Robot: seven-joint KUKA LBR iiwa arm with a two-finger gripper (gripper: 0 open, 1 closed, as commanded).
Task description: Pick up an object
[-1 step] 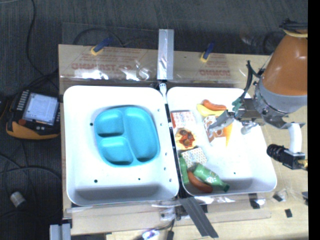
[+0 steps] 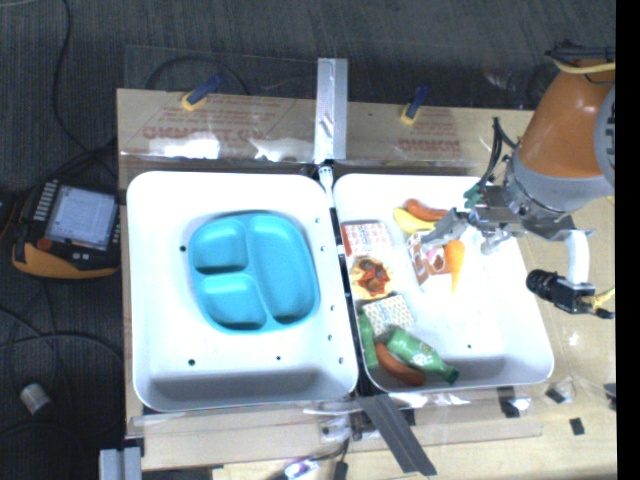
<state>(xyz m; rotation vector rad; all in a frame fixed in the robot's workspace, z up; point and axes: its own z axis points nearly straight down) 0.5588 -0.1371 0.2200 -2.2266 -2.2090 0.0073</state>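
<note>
I see the two-finger metal gripper (image 2: 452, 230) low over the right white bin (image 2: 500, 340), fingers clenched on the small orange carrot-shaped toy (image 2: 455, 259), beside a red-and-white snack packet (image 2: 430, 259).

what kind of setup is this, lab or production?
Most likely a lab test bench for robot picking: two white bins clamped to a board, toy food like a carrot in the right one, loose cables on carpet.
</note>
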